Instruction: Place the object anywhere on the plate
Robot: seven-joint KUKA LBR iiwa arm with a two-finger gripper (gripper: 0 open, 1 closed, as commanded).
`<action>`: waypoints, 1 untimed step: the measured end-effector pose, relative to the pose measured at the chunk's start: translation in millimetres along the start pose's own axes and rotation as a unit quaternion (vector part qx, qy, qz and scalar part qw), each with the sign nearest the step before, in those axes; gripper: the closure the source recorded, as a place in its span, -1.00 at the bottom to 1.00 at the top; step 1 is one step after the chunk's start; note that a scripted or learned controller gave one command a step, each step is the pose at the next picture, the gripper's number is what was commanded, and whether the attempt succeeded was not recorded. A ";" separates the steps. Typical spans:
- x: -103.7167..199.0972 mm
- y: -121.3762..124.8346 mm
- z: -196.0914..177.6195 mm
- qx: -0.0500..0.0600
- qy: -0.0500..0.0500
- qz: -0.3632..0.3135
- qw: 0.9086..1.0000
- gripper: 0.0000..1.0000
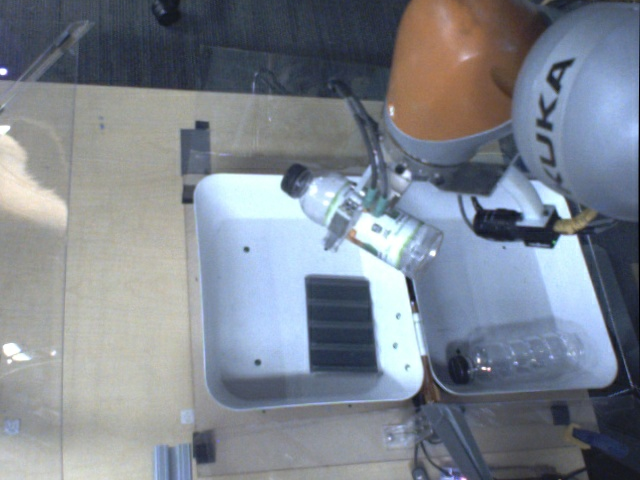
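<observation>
The claw (352, 213) grips the light, slippery clear bottle (365, 223) at mid-body, above the dark plate (341, 323).

two shallow white bins sit side by side on a light wooden bench (110, 298). landmark: left bin (230, 298). right bin (600, 358) touches its right wall. in the right bin, near its front edge, a clear plastic bottle (515, 356) lies on its side, dark cap toward the left bin.
</observation>
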State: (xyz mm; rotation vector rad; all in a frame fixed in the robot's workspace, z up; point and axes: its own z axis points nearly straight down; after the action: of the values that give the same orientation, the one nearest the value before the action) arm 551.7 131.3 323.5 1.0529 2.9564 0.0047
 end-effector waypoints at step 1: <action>13.3 -20.4 -36.9 -0.001 -0.001 -0.022 1.000 1.00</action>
State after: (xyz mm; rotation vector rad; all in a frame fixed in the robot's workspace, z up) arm 528.4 123.8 360.2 0.9865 2.9755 0.0076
